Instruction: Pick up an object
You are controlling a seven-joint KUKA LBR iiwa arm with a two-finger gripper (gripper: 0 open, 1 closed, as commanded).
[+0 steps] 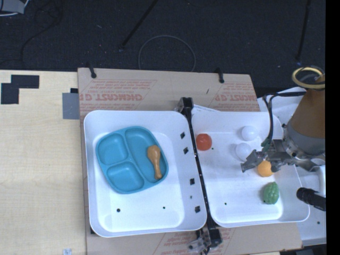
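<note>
In the camera view, the grey arm's pincer is hanging low in the right white bin, at right of centre, its fingers spread either side of a small round orange ball. The grasp step seems at hand; closing squarely comes next.

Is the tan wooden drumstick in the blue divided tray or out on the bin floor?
In: the tan wooden drumstick lies inside the blue divided tray, in its long right-hand compartment.
</note>
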